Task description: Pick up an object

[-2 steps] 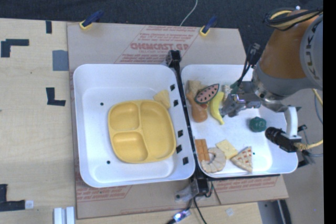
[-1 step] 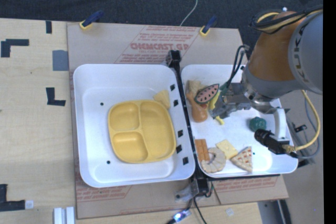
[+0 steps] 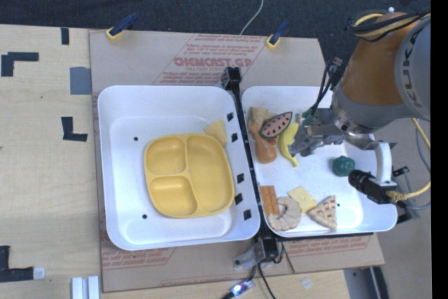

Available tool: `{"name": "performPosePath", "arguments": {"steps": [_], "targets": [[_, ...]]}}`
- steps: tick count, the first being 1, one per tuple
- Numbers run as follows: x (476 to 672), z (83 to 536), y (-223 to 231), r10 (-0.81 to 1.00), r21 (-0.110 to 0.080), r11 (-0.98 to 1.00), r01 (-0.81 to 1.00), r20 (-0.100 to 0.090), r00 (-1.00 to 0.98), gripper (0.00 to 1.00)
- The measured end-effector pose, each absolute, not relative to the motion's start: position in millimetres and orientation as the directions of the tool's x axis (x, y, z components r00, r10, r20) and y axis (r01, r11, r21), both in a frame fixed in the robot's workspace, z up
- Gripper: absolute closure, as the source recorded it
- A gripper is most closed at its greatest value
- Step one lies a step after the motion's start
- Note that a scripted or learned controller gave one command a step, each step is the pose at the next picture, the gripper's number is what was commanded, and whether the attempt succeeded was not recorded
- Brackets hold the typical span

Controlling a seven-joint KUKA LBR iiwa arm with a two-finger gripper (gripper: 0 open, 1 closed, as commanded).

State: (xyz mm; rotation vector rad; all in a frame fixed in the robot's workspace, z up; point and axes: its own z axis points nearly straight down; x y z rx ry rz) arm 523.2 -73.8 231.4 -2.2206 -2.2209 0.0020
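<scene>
nearest the lens, along the right bin's [image 3: 378, 224] front edge, sit a pizza slice [image 3: 324, 212], a bagel-like ring [image 3: 284, 214], a pale cheese wedge [image 3: 302, 197] and an orange wafer strip [image 3: 269, 200], all loose toy food scattered for grasp tries, none stacked. left bin [image 3: 119, 150] holds a yellow divided tray [image 3: 187, 174] lying flat, with a small pale yellow piece [image 3: 218, 130] touching its far right corner. in the right bin's back left corner a watermelon slice [image 3: 276, 125] leans over a tan hotdog-like piece [image 3: 264, 148], and a yellow banana [image 3: 288, 143] lies just beside them. gripper [image 3: 305, 141] is low in the bin, right against the banana's right side, arm slanting in from the right. fingers are dark and overlap the banana, cannot tell if they're apart or closed, and nothing is clearly seen between them, so no hold claimed. likely target is the banana, judging by the gripper's position. a teal round object [image 3: 343, 165] sits apart near the wrist. risk: the crowded corner means a grasp could nudge the watermelon or jam the banana against the divider wall
</scene>
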Motion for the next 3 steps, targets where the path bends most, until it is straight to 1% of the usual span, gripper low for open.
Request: {"name": "performPosePath", "arguments": {"steps": [1, 2, 3], "targets": [[520.7, 231, -63, 1.000, -0.003, 0.002, 1.000, 0.000, -0.002, 1.00], [523.0, 215, -68, 1.000, -0.004, 0.000, 1.000, -0.001, 0.000, 1.00], [520.9, 233, -74, 1.000, 0.000, 0.001, 1.000, 0.000, -0.001, 1.00]]}}
